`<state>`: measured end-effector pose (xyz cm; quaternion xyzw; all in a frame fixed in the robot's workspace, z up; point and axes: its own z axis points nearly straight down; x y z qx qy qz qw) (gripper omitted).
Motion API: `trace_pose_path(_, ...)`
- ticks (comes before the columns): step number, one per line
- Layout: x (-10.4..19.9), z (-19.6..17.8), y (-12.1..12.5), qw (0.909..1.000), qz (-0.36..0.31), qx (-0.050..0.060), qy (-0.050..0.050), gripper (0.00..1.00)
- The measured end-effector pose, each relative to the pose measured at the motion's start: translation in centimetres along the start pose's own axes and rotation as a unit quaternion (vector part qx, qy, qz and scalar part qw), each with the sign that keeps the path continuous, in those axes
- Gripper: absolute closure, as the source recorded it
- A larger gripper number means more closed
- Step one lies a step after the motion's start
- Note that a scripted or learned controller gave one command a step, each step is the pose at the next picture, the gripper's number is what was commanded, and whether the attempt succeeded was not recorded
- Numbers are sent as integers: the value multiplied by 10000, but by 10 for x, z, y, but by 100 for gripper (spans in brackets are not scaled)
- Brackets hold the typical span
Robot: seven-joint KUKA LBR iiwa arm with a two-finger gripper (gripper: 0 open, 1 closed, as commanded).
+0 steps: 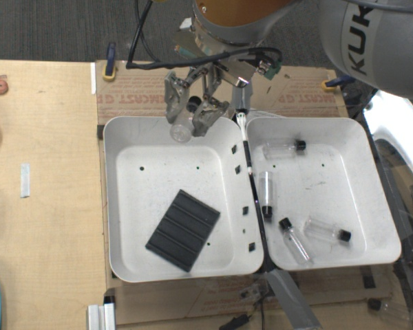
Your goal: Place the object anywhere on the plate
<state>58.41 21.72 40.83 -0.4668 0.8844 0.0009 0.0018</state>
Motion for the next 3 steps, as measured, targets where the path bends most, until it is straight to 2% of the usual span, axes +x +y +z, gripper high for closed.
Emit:
trace_pose_path(1,72,14,75,9955,-952,-2,8,100)
trace_pose_path(2,63,-3,-2,9841,-1778,-5,2,100)
trace_pose_path(3,-7,-20,-73,9986,-532,1,-4,100)
